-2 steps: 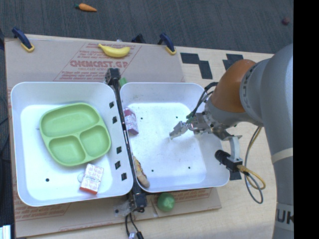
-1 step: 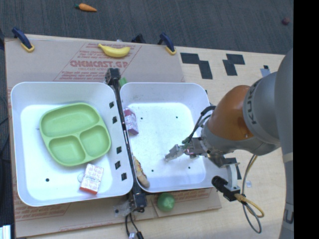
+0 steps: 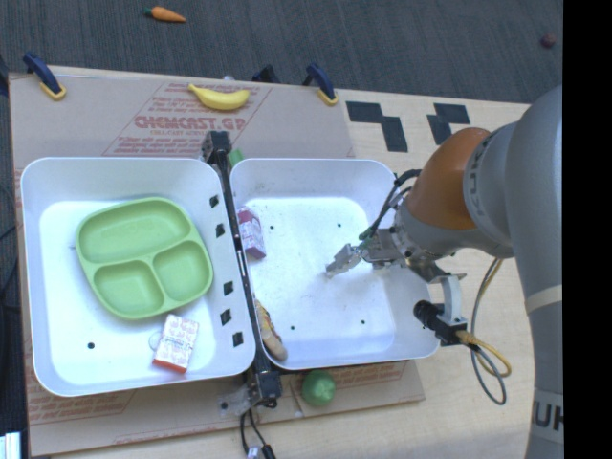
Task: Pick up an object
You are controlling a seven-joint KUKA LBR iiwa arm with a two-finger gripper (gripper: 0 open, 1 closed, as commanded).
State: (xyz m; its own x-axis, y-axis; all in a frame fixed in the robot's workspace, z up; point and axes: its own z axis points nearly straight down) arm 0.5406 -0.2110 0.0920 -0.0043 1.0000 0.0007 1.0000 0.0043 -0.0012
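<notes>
1. Gripper (image 3: 337, 264) hovers over the right bin (image 3: 316, 175), near centre; finger state: cannot tell.
2. Maroon packet (image 3: 251, 232) lies at 9 o'clock, against the bin's left wall.
3. Bread piece (image 3: 269, 333) lies at 7 o'clock.

Even, fairly bright light from overhead; the white bins (image 3: 57, 256) look washed out, nearly glaring. Shadows are soft and short. The picture is slightly soft and grainy, with the dark floor (image 3: 287, 17) dim.

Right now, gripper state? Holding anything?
Gripper: over the right bin, nothing seen between its fingers; open or closed cannot be told.
</notes>
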